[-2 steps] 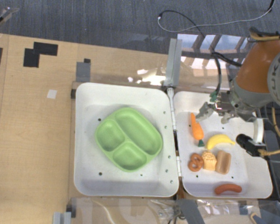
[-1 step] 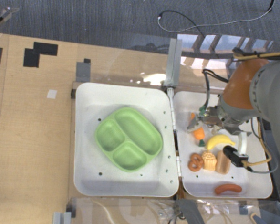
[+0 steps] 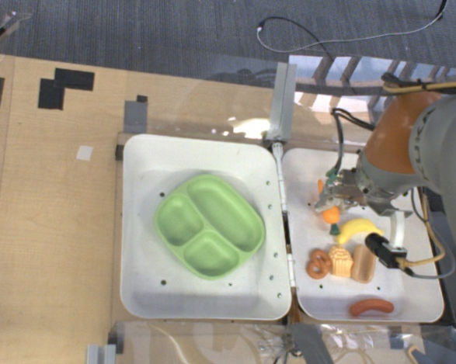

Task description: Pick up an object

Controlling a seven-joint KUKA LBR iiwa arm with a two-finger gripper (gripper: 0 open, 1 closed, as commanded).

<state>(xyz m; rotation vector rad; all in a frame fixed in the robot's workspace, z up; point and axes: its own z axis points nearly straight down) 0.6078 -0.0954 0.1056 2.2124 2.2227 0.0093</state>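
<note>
In the right bin, the food pieces are taken front to back. Nearest the front rim lies a sausage, alone and well apart from the rest. Behind it three things are packed in a row: a pretzel, a small waffle-like block touching it, and a bread roll just beside that. Behind the row lies a banana, and beyond it a small orange piece, which sits directly under the gripper.

The step in hand is judged to be the descent onto a chosen piece, and the orange piece seems to be the target. For a clean grasp, the descent should be kept vertical and centred on the orange piece, so that the banana close beside it is not nudged or caught. A small rounded piece may roll away if it is pressed off-centre. Should that target prove awkward, the sausage would be the easier choice, since nothing crowds it.

Whether the gripper is spread or closed cannot be told: its tips are lost among cables and dark fittings. Nothing is seen between them. Part of the orange piece is covered by the gripper, so its exact shape is unclear. The far corner of the right bin is hidden behind the arm. In the left bin a green divided plate lies by itself.
</note>
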